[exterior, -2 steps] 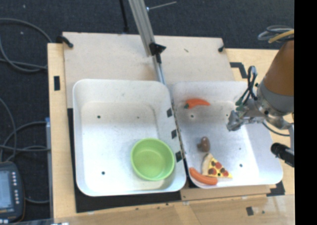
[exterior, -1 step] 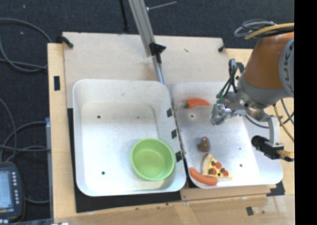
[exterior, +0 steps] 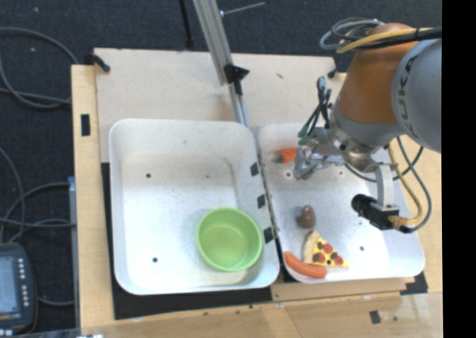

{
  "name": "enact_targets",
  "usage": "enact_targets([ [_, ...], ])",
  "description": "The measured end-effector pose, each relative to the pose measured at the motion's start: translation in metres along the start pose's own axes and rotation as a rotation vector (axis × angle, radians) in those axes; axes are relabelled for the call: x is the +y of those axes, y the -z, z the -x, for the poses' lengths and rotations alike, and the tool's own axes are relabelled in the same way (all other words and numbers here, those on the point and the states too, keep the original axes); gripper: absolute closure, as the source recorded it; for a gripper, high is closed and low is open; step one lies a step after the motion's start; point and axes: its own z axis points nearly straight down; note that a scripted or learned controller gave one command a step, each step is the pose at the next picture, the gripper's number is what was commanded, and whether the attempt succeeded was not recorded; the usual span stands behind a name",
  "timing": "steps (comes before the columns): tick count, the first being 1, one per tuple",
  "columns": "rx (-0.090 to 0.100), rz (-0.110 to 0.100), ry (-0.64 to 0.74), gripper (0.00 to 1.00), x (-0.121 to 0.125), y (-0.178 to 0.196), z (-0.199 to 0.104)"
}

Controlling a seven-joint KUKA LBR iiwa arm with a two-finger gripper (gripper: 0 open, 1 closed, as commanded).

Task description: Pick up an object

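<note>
Left bin: holds 1 green bowl near its lower right corner, well apart from the arm
Divide: the 2 bins meet along a shared rim; right bin is where the arm works
Orange piece: small, lying in the upper left of the right bin, just beside the gripper; nearest candidate to pick, by my reading
Gripper: low over the right bin's upper left, pointing down; nothing seen between its fingers; whether it is spread or closed I cannot tell
Brown lump: mid bin, below the gripper, apart from it
Pizza slice: lower edge, touching an orange sausage-like piece
Step well done: centre over the orange piece, keep off the bin wall, straddle it before closing, lift straight
</note>
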Motion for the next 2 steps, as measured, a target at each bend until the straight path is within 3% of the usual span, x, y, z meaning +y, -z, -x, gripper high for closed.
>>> enact_targets([
  [1,0.0,0.0,0.001,1.0,0.017,0.01,-0.052],
  [2,-0.002,-0.002,-0.002,1.0,0.03,-0.004,-0.099],
])
